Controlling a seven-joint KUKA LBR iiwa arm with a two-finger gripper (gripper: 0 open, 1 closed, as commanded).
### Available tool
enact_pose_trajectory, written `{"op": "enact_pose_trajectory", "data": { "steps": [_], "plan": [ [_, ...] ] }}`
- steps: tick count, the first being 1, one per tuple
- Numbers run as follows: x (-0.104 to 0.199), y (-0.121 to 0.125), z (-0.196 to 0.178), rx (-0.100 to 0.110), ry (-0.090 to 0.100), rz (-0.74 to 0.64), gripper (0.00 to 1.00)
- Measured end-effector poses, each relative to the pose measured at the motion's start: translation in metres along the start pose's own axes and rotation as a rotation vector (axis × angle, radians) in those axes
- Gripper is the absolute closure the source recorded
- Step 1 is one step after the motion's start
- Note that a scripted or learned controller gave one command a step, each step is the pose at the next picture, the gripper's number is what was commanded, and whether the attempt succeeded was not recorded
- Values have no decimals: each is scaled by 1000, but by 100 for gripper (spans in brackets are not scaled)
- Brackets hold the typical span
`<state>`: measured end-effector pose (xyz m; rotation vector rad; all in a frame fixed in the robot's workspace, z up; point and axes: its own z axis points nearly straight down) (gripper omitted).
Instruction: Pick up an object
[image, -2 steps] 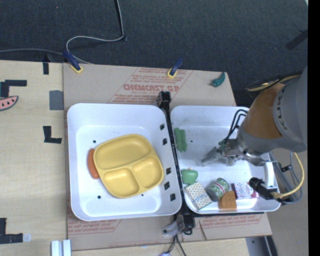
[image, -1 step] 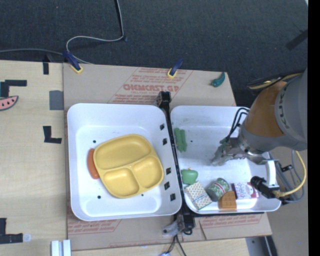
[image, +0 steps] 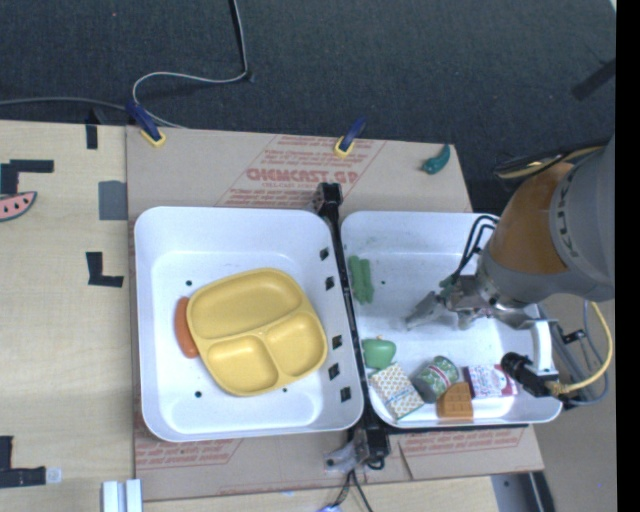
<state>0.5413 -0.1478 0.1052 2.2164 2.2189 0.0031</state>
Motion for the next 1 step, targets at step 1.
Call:
{"op": "enact_pose_trajectory", "data": {
  "steps": [1],
  "plan": [
    [7,65,19,1,1,-1,0]
  ]
}}
